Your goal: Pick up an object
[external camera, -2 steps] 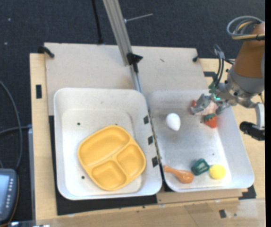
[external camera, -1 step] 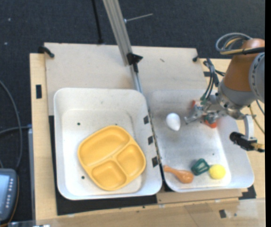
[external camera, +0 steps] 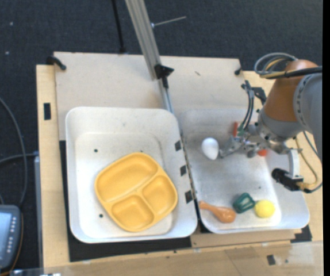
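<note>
A small white egg-shaped object (external camera: 210,148) lay in the right white bin (external camera: 222,183), just beside the two-finger gripper (external camera: 242,148), whose grip state could not be told. A centred descent was judged best. An orange spoon (external camera: 218,211), green block (external camera: 243,202) and yellow ball (external camera: 264,209) lay well apart, unobstructing.

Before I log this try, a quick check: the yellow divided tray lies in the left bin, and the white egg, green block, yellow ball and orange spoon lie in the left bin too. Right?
Not quite. The camera view shows the yellow divided tray in the left bin, as you say, but the white egg, green block, yellow ball and orange spoon lie in the right bin.
</note>
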Robot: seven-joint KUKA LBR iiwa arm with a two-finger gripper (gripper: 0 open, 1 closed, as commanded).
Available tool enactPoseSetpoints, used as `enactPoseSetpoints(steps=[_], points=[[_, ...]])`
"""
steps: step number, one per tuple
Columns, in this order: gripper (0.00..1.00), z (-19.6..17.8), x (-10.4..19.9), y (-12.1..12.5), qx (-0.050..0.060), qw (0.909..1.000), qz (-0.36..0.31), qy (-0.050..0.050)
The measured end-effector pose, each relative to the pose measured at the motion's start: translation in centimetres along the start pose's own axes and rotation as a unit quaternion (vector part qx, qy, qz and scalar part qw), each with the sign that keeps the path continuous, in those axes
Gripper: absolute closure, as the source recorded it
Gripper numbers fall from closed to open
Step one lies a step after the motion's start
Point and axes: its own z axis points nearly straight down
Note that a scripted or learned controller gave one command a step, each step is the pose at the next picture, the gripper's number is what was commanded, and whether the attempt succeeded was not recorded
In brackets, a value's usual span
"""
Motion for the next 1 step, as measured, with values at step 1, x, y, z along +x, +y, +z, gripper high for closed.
enactPoseSetpoints(steps=[1], points=[[1.00, -1.43, -0.09, 0.18, -0.003, 1.0000, 0.001, 0.000]])
